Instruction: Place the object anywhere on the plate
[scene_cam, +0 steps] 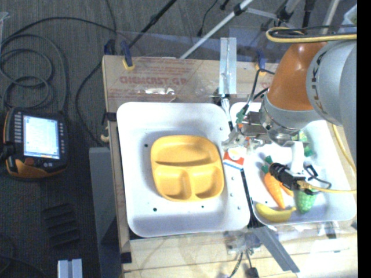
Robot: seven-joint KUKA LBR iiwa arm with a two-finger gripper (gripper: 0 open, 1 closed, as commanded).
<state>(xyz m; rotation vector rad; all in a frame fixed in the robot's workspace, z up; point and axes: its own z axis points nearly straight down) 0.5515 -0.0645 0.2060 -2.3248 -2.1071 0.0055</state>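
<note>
On a cluttered workbench, the yellow plate [186, 168] sits bare in the left bin [133, 213]; the gripper [236, 139], its grip unclear, hovers beside a small red-and-white object [233, 157].

A robotics lab: teach pendant [35, 141], floor cables [52, 51], tripod legs [232, 10].

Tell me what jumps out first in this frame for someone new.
The bright yellow plastic plate with three compartments sits in the middle of the left white bin, nothing on it. The grey arm with its orange band reaches in from the right, over the near-left corner of the right white bin. Toy food clusters in that bin: an orange carrot and a yellow banana near its front edge.
</note>
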